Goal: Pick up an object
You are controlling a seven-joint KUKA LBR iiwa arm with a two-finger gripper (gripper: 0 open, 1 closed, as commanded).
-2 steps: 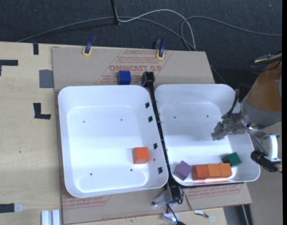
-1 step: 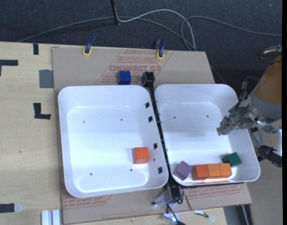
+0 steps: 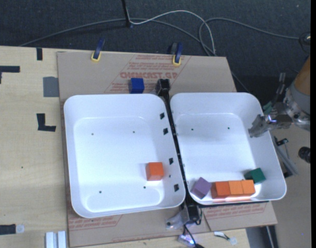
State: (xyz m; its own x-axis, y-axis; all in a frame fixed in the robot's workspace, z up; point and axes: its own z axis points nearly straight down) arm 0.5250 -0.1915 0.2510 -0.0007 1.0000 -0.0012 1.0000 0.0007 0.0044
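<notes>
**Counting the Things on the Bench**

There are two white bins – the left bin point(image 3: 80, 138) and the right bin point(image 3: 220, 105).

The left bin has one orange block point(image 3: 155, 171) near its front right corner.

The right bin has four things along its front edge – one purple block point(image 3: 201, 187), two orange blocks point(image 3: 220, 189) point(image 3: 242, 187) and one green block point(image 3: 256, 175).

One blue block point(image 3: 137, 84) sits on the cardboard behind the bins. Two clips point(image 3: 98, 51) point(image 3: 176, 55) hold the cardboard's back edge.
</notes>
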